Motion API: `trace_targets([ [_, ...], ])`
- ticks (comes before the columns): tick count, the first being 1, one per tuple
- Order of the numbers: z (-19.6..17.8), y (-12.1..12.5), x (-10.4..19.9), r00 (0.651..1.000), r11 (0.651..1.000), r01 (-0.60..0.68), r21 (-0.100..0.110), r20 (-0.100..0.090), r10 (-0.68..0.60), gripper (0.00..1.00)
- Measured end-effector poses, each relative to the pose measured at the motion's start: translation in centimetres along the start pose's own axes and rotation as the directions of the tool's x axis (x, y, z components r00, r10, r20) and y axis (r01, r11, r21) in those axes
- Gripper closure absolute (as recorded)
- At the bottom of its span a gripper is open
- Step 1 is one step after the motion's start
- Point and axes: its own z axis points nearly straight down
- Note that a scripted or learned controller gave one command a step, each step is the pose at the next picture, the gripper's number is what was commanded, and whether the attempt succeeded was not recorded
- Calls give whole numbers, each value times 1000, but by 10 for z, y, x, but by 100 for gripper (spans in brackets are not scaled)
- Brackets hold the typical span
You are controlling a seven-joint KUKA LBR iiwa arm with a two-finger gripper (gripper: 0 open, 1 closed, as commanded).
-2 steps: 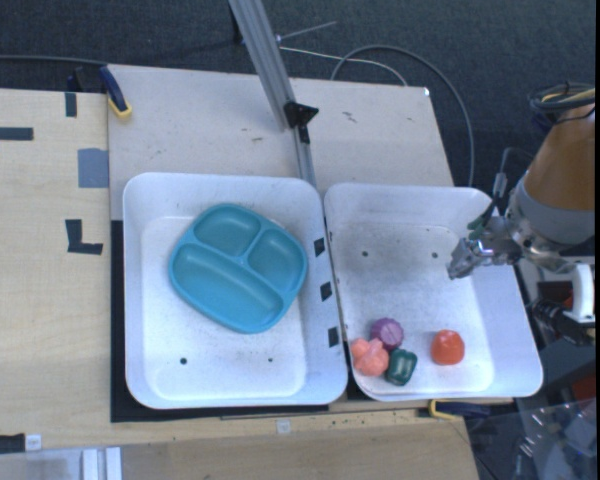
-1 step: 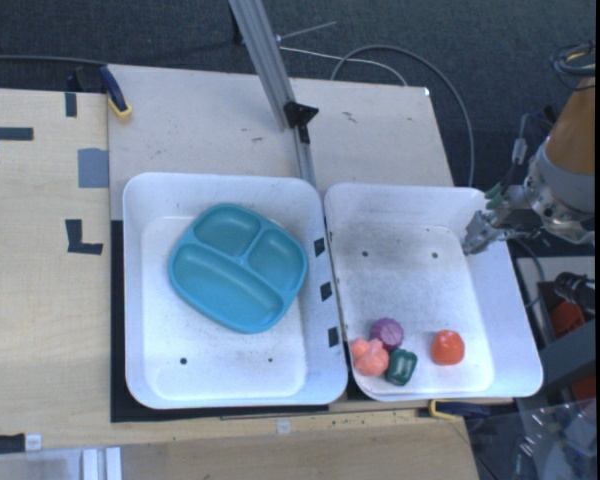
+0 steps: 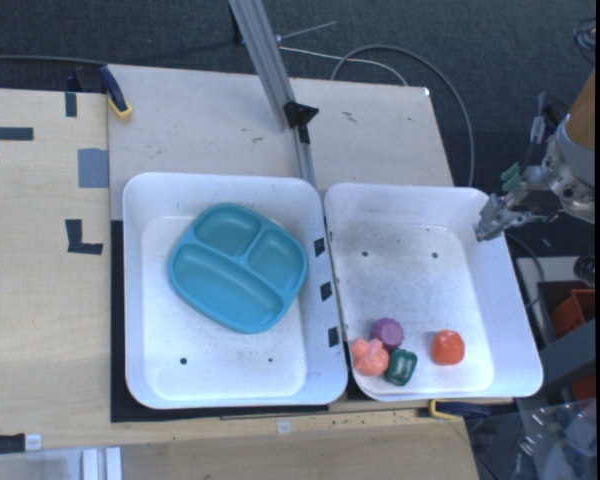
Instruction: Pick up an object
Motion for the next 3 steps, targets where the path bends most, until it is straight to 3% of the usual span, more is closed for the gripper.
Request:
trace_targets([
  [3,51,12,160,1000,1000,6,6,-3,-6,100],
])
